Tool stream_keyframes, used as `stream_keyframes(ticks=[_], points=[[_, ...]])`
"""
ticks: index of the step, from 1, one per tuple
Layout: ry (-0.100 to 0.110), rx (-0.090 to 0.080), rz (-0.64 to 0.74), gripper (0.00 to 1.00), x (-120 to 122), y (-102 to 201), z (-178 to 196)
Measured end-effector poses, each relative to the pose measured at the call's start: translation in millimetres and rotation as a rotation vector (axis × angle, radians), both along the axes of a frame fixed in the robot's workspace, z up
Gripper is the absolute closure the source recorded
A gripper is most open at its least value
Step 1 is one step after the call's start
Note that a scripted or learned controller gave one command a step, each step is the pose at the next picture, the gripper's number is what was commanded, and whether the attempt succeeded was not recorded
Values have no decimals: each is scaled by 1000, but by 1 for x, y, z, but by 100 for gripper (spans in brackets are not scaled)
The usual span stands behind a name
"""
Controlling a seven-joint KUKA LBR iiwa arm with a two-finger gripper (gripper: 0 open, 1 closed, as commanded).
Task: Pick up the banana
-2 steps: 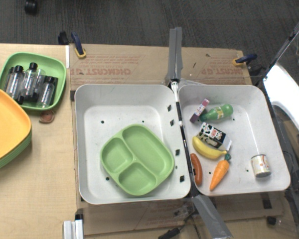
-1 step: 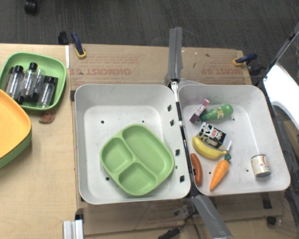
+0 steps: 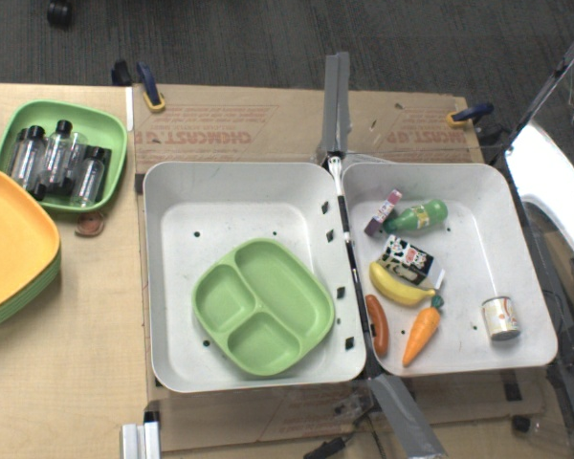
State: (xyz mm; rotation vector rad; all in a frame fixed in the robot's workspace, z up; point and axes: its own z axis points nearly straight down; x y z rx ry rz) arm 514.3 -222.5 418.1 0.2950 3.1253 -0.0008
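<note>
Two white bins sit side by side on my surface (image 3: 96, 371), and the banana (image 3: 400, 286) lies in the right bin (image 3: 517, 218), near its left wall, curved side down toward me. It is crowded: a black-and-white carton (image 3: 408, 259) touches its far edge, a carrot (image 3: 421, 334) lies just beside its right tip, and a red sausage (image 3: 377, 324) rests against the bin wall close by. I judge the clutter leaves little room for fingers, so I'd come straight down across the banana's middle. The left bin (image 3: 172, 199) holds a green divided tray (image 3: 263, 306). I cannot tell the hand's state from this view.
</note>
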Motion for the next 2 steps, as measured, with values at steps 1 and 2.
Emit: stream_keyframes(ticks=[1,2], points=[[-3,-1,67,100,-35,16,-1],[-2,-1,375,100,16,1,-16]])
